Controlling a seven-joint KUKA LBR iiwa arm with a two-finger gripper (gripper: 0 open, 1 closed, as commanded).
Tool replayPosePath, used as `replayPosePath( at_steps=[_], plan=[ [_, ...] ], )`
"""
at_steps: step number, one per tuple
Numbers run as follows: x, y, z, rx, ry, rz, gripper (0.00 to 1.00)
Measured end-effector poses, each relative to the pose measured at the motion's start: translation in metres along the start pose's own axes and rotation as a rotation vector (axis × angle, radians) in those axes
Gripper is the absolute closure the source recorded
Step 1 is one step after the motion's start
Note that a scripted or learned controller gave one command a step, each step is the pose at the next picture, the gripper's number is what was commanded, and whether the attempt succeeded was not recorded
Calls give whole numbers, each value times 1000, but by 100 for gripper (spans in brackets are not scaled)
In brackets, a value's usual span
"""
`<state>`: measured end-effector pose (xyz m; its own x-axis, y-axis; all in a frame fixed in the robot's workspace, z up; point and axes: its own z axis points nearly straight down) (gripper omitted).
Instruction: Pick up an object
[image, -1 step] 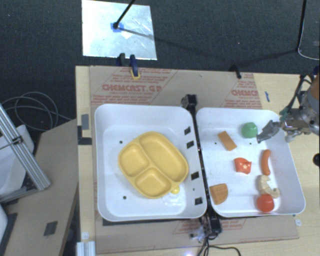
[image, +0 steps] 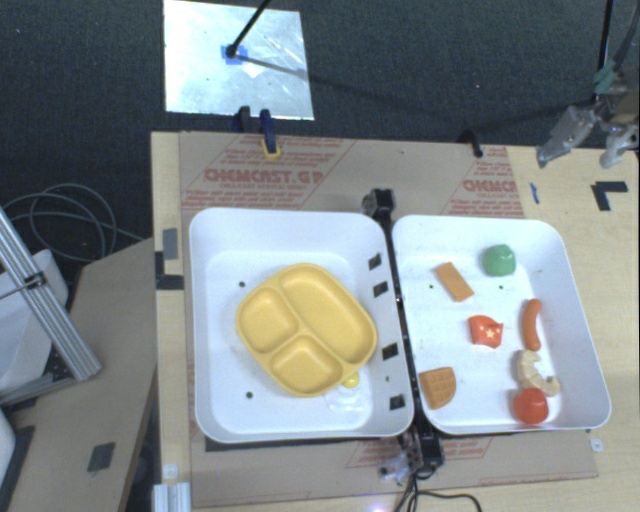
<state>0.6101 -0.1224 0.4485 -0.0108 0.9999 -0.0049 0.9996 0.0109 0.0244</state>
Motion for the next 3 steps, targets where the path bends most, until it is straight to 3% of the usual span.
replayPosePath(
  at_steps=[1,2,3],
  plan=[
    [57,-104,80,34,8,3,0],
    [54,-98,66,18,4,1,100],
    [16,-120,-41,10,2,13,100]
  ],
)
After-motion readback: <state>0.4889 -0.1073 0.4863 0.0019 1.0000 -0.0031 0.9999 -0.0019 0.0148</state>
